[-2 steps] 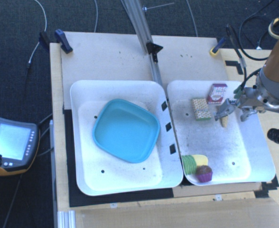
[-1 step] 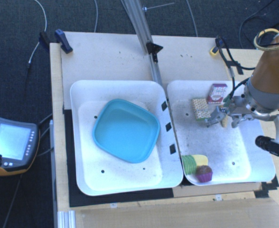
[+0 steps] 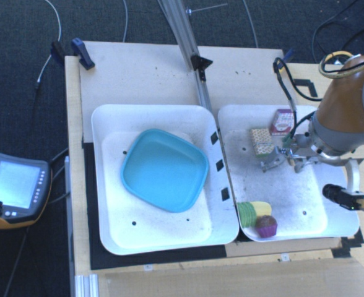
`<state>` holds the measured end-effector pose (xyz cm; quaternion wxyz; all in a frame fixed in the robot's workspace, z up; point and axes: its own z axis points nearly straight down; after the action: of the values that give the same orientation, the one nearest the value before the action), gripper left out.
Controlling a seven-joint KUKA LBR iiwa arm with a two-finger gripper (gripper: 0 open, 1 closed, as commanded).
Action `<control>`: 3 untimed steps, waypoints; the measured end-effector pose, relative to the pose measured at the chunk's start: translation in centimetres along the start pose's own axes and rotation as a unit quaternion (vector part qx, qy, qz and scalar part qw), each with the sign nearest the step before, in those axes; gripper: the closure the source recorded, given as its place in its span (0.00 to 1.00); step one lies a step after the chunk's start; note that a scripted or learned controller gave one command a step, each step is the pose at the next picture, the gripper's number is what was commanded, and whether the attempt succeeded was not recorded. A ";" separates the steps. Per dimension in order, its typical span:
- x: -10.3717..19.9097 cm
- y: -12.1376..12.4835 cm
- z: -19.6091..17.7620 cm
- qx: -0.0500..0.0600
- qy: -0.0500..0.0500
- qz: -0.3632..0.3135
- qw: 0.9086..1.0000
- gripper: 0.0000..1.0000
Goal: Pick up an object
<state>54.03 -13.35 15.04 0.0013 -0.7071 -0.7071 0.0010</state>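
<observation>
Hand sits low in the right bin, just beside the tan block; can't tell its grip state. Pink box is just beyond. Risk: it nudges the block into the box, or closes off-centre and gets nothing.

The two shallow white plastic bins looked smooth and faintly glossy, the right one speckled with dark scuffs. In the left bin, the square blue plastic plate had a satin sheen. The pale wooden table was matt. The gripper showed bare grey metal. The surrounding dark carpet floor looked rough.
</observation>
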 end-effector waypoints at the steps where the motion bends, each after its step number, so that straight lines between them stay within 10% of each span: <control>1: 0.0 -0.1 5.2 0.001 0.000 0.000 1.000 0.00; 2: 0.0 0.1 3.9 -0.002 0.000 0.000 1.000 1.00; 3: -0.1 -0.3 -0.4 -0.004 -0.001 0.000 1.000 1.00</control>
<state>53.71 -13.46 15.44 -0.0017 -0.7071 -0.7072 -0.0012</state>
